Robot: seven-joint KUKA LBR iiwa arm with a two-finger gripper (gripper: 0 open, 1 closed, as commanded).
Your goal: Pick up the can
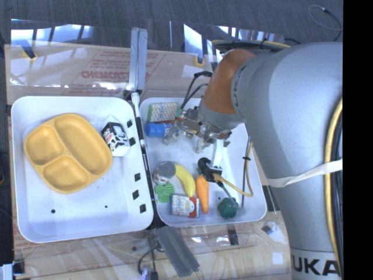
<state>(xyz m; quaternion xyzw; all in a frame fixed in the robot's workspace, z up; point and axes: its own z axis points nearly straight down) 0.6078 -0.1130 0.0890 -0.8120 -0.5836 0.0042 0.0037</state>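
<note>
Pincer (182,128) grip state unclear, one can (165,171), one banana (186,179), one carrot (202,194)

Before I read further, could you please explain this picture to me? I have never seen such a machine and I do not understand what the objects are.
The big grey shape with the orange band is a robot arm. It reaches in from the right. One fixed camera above the bench looks down at a slant.

On the bench stand two shallow white bins. The left bin holds a yellow divided plate and a small black-and-white packet beside it.

The right bin holds toy food and small items: a can seen from its grey top, a banana, a carrot, a small carton, a green vegetable, a blue object and a green patterned box.

The gripper, the arm's two-finger hand, hangs over the upper part of the right bin. It is away from the can, and I see nothing held.
</note>
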